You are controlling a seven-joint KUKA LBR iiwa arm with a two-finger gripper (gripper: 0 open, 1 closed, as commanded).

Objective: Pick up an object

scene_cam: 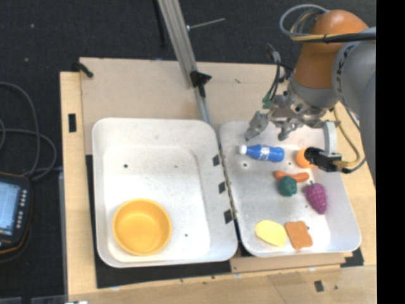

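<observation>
My gripper hangs over the far edge of the right bin, its two grey fingers spread apart with nothing between them. Just below it lies a blue bottle with a white cap, on its side. Further right and nearer sit an orange ball, a carrot-like piece with a green top and a purple grape bunch. At the bin's near edge lie a yellow lemon-shaped piece and an orange block.
The left bin holds a yellow bowl in its near left corner. A slanted aluminium post rises behind the bins. A black clamp-like part juts in at the right bin's far right side.
</observation>
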